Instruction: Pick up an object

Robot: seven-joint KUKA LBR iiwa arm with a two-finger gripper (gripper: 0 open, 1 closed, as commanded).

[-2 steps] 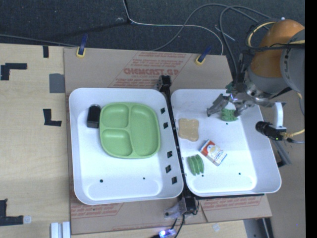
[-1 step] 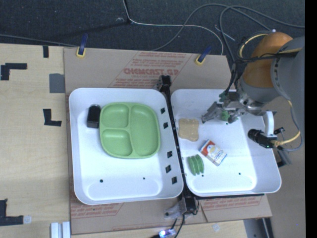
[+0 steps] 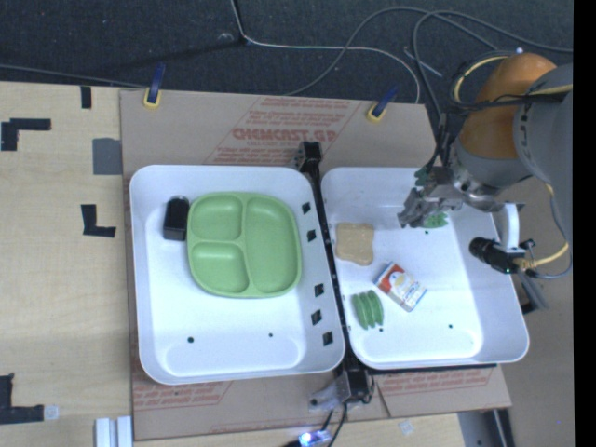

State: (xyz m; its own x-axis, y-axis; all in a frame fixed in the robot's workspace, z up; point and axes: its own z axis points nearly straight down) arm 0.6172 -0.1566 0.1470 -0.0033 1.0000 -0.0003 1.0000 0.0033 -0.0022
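Surface (image 3: 56, 277): pale wood with black tape marks, carrying a brown cardboard sheet (image 3: 279, 128) on which both bins sit; dark carpet and loose cables lie beyond its far edge.
Left bin (image 3: 223, 357): shallow and white, touching the right bin along a central seam.
Right bin (image 3: 484, 333): white, same shape, the landmark for everything below.
Arm (image 3: 521, 110): grey with an orange band, reaching from the right over the right bin's far right part.
Green plate (image 3: 246, 246): three compartments, lying flat in the left bin, well left of the right bin.
Claw (image 3: 428, 208): low over the right bin's far half, right of its middle, with something green between or just under the fingertips; whether it is gripping cannot be told.
Tan piece (image 3: 355, 243): squarish, near the right bin's left wall.
Small carton (image 3: 401, 287): white with red and orange print, tilted, near the right bin's middle.
Green pods (image 3: 369, 309): in the right bin's near left part, just beside the carton.
Black block (image 3: 176, 218): in the left bin, touching the plate's left rim.
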